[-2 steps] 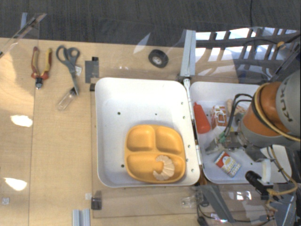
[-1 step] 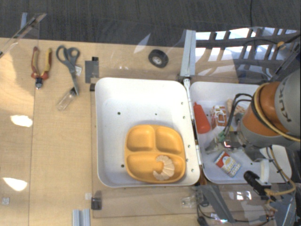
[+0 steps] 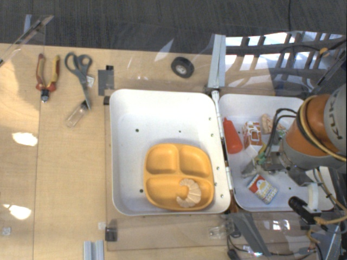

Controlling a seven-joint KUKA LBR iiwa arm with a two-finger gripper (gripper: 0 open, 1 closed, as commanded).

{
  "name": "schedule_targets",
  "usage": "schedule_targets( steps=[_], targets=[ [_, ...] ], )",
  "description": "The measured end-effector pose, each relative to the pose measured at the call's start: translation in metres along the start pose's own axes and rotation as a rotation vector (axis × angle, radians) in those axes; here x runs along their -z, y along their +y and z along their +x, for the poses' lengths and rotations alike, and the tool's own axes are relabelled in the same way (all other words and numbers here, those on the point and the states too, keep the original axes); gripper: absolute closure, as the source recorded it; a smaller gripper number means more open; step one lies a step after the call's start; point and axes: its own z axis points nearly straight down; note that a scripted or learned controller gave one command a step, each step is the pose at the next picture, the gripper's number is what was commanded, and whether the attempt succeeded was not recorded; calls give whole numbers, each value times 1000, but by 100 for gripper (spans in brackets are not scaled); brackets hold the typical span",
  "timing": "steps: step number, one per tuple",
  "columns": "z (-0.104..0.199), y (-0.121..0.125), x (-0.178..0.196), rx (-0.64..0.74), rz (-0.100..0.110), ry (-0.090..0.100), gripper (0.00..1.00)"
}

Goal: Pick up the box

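The box (image 3: 262,188) lies flat in the right bin (image 3: 238,196), lower right of frame, near the bin's bottom rim. The gripper (image 3: 254,168) sits just above-left of it; its state I cannot tell. Bare floor shows left of the box.

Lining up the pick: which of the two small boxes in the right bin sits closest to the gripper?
The red-and-white box lying flat toward the bin's front edge, just below the gripper. The other box stands farther back, beside the red-orange piece.

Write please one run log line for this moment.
arm: over right bin | tool: low, just above box | box: flat on bin floor, not held | left bin: yellow tray
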Motion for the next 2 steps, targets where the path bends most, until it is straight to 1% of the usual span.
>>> schedule_targets(
  steps=[1,2],
  targets=[
    [23,1,0,77,-2,-6,0],
    [23,4,12,80,-11,-8,100]
  ],
)
